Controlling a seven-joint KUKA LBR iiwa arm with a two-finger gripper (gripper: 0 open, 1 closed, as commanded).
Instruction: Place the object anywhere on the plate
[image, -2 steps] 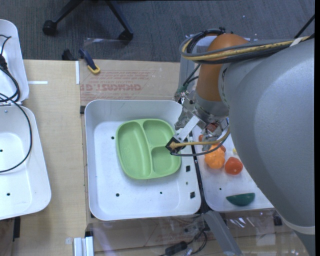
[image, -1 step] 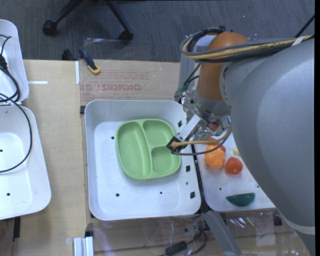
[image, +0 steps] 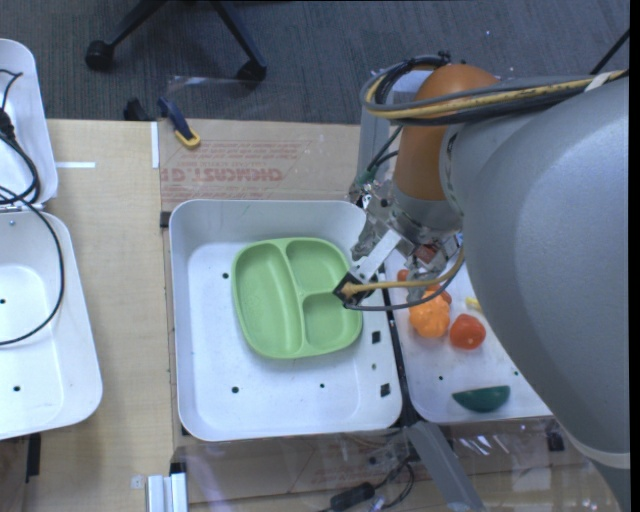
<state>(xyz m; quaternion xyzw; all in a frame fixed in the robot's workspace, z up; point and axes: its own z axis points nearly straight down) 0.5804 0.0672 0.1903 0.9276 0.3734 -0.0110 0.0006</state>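
A light green divided plate (image: 295, 297) lies in the middle white bin (image: 200, 400), toward its right side. In the right bin (image: 440, 390) an orange fruit (image: 430, 318), a red tomato-like object (image: 467, 332) and a dark green object (image: 482, 398) lie close together. My gripper (image: 417, 255) hangs below the orange-banded wrist, over the wall between the two bins and just above the orange fruit. The wrist hides most of it, and I see nothing clearly held.
The big grey arm covers most of the right bin. Another white tub (image: 40, 330) with a black cable stands at the far left. Brown cardboard (image: 250, 165) lies behind the bins, with a blue and yellow clamp (image: 180, 125) on it.
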